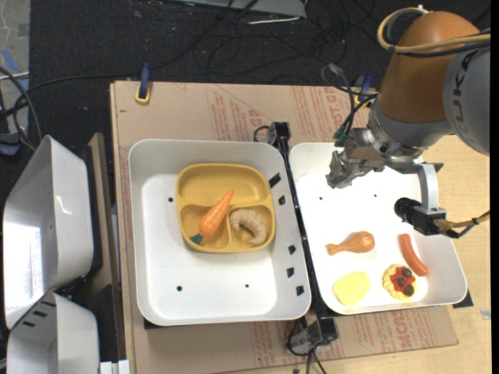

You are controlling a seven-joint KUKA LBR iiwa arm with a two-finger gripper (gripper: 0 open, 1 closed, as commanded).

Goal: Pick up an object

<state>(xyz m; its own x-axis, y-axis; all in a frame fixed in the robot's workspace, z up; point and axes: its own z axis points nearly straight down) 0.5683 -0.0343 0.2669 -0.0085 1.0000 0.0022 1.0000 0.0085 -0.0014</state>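
Observation:
My gripper (341, 174) hangs over the upper left part of the right bin (452, 287), with nothing visible in it. Lower in that bin, below the gripper, lie a toy chicken drumstick (352, 245), a red sausage (412, 254), a pale yellow round piece (351, 287) and a small tart with dark red berries (400, 281). In the left bin (156, 287) a yellow divided plate (187, 184) holds an orange carrot (216, 213) and a pale shrimp (249, 224).
The grey arm with its orange band (425, 53) reaches in from the upper right. A black fitting on a white bracket (413, 213) juts over the right bin's right side. Black clips (282, 142) line the divide between the bins. Cables run along the back.

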